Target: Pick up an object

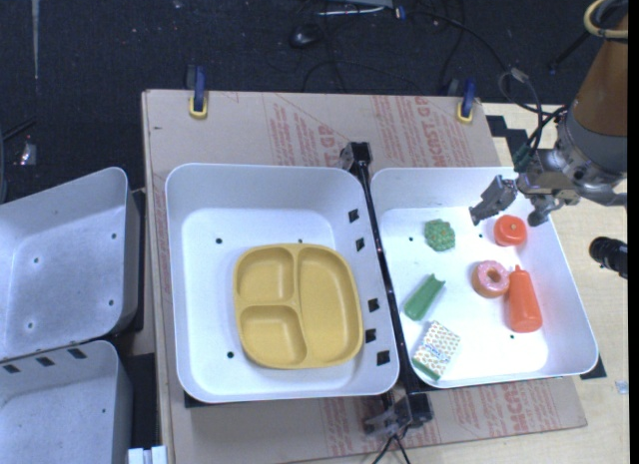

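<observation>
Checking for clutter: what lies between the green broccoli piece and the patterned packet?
In the camera view, a green pickle-shaped piece lies between the broccoli and packet.

I see two smooth, matt white plastic bins [200,252] on a rough cardboard sheet [260,118]. The yellow divided plate [298,304] in the left bin looks like satin plastic, and the orange bottle [523,300] on the right looks glossy.

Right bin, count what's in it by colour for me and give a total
Green: 2, a broccoli floret and a pickle
Orange or red: 2, a tomato and a bottle
Pink: 1, a donut
Patterned white: 1, a packet
Total: 6
</observation>
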Robot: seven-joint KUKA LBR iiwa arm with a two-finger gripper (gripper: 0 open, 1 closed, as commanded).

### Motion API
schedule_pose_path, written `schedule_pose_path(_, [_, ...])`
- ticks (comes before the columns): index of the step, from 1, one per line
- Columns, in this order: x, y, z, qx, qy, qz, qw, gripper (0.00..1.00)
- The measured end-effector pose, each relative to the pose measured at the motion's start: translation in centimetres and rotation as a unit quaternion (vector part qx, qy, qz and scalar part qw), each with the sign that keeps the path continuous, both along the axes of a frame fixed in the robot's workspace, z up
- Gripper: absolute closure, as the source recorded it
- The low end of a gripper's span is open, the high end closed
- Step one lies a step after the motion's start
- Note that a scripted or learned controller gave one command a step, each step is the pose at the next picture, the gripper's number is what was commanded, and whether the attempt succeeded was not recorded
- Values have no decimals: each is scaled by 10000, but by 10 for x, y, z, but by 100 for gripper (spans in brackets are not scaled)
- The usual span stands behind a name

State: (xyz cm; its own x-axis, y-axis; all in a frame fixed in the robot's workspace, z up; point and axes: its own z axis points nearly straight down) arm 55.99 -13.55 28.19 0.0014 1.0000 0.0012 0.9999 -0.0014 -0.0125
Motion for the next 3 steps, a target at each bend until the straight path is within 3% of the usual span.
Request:
schedule_pose_path(1, [2, 1, 7, -8, -59, 14, 10000, 0])
schedule_pose_path(3, [11, 3, -113, -4, -46, 5, 10000, 0])
